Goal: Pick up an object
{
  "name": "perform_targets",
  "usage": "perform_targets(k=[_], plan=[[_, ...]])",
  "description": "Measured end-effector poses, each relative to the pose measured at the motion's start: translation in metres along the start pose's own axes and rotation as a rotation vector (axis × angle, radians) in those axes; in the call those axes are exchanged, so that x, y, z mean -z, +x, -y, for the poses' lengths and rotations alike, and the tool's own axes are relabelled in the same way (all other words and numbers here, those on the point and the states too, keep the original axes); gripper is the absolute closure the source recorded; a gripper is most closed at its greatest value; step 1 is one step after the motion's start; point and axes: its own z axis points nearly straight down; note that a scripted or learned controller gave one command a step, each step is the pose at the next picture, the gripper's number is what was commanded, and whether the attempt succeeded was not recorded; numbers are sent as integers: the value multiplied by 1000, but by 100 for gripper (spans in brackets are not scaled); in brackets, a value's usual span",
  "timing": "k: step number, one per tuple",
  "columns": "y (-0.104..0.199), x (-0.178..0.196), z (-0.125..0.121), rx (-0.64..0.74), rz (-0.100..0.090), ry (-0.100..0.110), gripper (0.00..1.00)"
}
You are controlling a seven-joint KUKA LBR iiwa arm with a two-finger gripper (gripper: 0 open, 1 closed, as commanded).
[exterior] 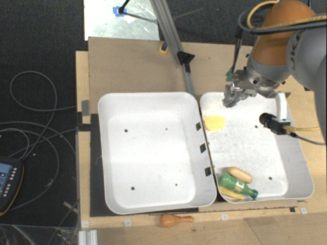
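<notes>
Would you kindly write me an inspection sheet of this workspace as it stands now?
Surface: brown bench bearing two shallow white bins side by side, the left bin and the right bin.
Job's things: yellow piece near the right bin's upper left; green bottle, tan bread-like piece and a yellow item bunched at its lower left corner.
Clutter: small tan gourd-shaped item on the bench in front of the left bin.
Grippers: gripper above the right bin's upper edge, nothing seen in it.
Cables: black loops on the floor at left; yellow cable at right.
Surroundings: dark carpet, handheld pendant, tripod leg.
</notes>
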Motion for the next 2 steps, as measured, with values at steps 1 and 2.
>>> perform_targets(k=[1,2], plan=[[50,11,15,1,0,0,100],[106,13,31,2,0,1,100]])
